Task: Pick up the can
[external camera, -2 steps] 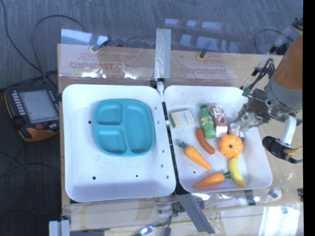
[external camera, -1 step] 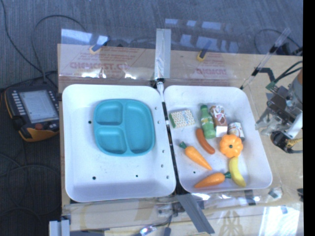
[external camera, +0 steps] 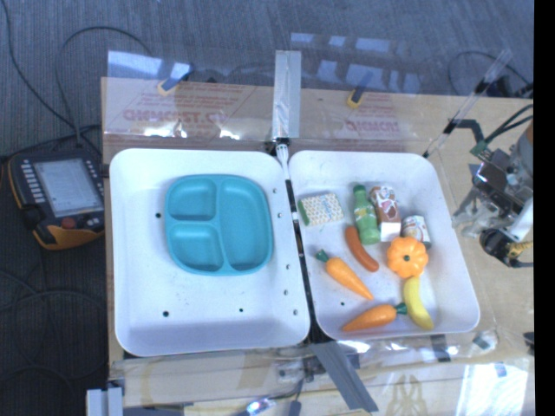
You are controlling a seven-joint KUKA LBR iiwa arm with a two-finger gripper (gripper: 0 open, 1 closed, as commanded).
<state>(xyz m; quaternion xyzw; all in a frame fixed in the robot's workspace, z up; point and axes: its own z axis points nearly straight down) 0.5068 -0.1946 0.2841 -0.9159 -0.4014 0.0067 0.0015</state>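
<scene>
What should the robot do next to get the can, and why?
Probably swing the arm left, over the right bin, until it hangs above the can. The arm sits at the bench's right edge, outside the bin, far from the can. The can lies near the bin's right wall, tight beside the pumpkin and a small box, so a careful drop from above seems best.

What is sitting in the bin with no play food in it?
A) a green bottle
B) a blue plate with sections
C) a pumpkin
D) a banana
B. The blue plate with three sections lies in the left bin, while the banana, green bottle and pumpkin are all in the right bin.
</scene>
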